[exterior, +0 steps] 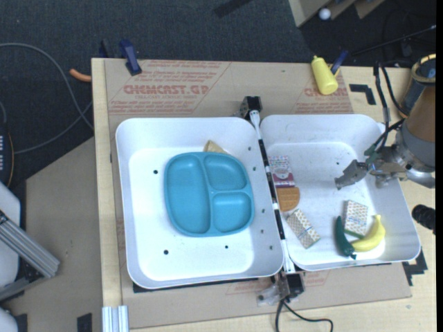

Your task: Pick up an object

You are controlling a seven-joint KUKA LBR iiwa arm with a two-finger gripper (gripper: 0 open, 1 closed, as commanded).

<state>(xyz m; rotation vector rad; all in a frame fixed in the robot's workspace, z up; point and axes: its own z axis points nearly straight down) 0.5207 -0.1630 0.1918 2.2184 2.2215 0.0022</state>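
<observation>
The right bin point(311, 133) holds several small objects. A yellow banana point(372, 235) lies at its front right, touching a green item point(342, 238). A patterned packet point(356, 216) sits just behind the banana. Another patterned packet point(303, 227) lies near the front left, with a brown round piece point(288, 198) and a red-and-white wrapper point(280, 171) behind it along the left wall. My gripper point(351, 176) hangs over the right middle of this bin, above and behind the banana group, with nothing seen in it.
The left bin point(138, 151) carries a blue divided plate point(208, 192) with a tan scrap point(214, 146) peeking out behind it. A yellow clamp point(323, 75) and a blue clamp point(129, 56) sit on the board's far edge. Cables hang at the right.
</observation>
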